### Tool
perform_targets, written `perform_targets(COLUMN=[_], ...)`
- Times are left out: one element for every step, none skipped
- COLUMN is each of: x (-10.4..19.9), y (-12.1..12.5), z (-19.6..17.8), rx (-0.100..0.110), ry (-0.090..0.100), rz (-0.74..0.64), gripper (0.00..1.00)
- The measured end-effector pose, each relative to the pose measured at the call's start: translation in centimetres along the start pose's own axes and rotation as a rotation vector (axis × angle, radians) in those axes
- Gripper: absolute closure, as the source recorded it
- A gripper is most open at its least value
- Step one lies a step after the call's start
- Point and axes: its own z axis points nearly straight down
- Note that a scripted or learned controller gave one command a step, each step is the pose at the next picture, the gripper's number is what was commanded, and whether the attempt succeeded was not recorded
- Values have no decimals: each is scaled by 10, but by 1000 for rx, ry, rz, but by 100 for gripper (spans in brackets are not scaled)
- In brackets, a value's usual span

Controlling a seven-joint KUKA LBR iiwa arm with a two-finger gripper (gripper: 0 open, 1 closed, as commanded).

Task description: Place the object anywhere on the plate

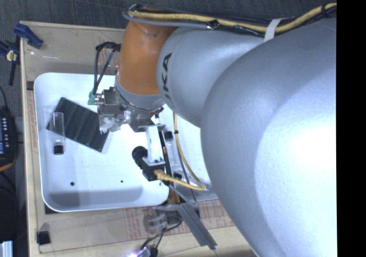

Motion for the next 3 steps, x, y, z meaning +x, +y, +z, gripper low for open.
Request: perform_targets(x=[78,-6,-62], y=[3,18,-33], z=[113,-3,26], rx=[6,-1,4], ry=[-3,1,-1], rz=[160,483,359], gripper=[100,100,100])
